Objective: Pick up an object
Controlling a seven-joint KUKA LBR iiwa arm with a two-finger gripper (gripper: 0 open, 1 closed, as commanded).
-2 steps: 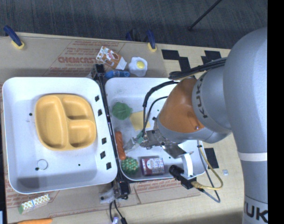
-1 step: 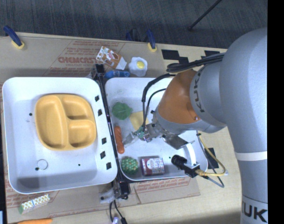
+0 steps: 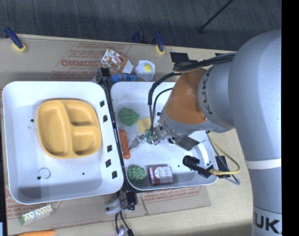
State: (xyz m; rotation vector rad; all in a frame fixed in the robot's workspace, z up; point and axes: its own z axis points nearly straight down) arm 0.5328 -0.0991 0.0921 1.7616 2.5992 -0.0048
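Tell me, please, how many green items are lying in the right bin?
2. A leafy green piece lies near the right bin's left wall, above the orange carrot. A round green ball sits at the bottom edge beside the dark can. The arm may hide others.

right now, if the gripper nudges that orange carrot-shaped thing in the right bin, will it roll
Probably: the carrot looks long and rounded, so a sideways push could roll it. It lies close by the bin's left wall, which may stop it. Likely a light toy.
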